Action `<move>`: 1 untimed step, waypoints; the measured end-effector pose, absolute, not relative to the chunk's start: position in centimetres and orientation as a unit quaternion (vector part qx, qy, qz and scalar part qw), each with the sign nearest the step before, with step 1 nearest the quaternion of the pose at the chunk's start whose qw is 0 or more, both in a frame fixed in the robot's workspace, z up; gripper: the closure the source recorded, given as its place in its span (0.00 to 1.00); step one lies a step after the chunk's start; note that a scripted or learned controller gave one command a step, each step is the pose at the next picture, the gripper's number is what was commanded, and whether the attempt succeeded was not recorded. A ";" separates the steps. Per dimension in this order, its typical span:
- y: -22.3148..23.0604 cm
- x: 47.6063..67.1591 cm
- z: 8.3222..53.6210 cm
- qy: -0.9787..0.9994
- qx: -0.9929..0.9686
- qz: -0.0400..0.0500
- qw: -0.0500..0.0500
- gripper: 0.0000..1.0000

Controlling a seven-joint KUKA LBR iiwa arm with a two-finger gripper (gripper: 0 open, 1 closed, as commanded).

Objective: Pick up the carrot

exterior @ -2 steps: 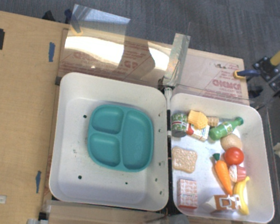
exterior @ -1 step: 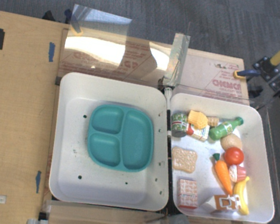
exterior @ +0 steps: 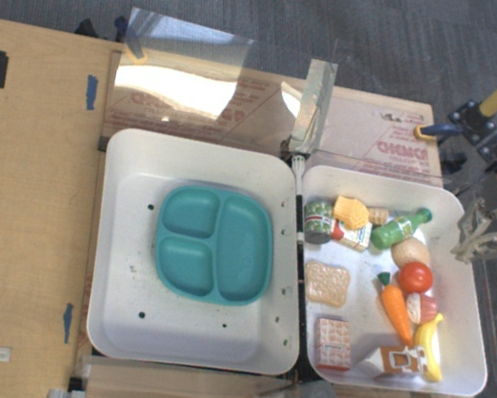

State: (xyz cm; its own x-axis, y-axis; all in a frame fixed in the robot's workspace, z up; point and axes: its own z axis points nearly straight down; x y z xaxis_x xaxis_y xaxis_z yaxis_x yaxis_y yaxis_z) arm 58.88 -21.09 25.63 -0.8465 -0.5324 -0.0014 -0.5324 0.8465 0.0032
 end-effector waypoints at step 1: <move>-22.2 62.7 39.3 0.951 -0.309 -0.004 0.008 1.00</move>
State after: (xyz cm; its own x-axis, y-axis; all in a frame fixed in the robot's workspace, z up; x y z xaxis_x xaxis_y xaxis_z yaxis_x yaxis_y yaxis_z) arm 62.70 -22.23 39.35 -0.8095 -0.5870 -0.0121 -0.5869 0.8096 -0.0121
